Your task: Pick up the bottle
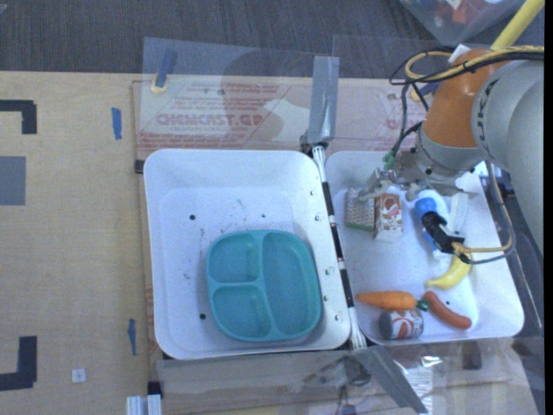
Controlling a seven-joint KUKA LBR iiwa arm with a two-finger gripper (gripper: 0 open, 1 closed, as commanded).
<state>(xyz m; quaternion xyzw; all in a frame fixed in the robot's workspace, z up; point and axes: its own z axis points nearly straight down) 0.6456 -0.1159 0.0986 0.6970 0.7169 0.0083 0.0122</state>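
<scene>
Arm: the grey KUKA arm with its orange band [454,115] reaches in from 3 o'clock and hangs over the back of the right bin [492,318].
Gripper: the gripper [406,178] sits low at about 12 o'clock in that bin, just above the small carton.
Fingers: I cannot tell how far apart they stand, nor whether anything lies between them; the wrist hides them.
Bottle: the bottle [429,210], white-bodied with a blue part, lies tipped over near the bin's centre, toward 1 o'clock, just beside the carton [388,215] and partly under the arm.
Neighbours: a banana [453,271] at 4 o'clock, a carrot [386,300], a sausage [448,310] and a small can [402,323] along 6 o'clock.
Left bin: the left bin [173,180] holds a teal divided plate [262,285].
Handling, as a judgement: the bottle looks like light, stiff plastic, smooth and rounded, so it may roll or slip.
Where to grip: across the body's middle, fingers square to its long axis, away from the carton.
</scene>
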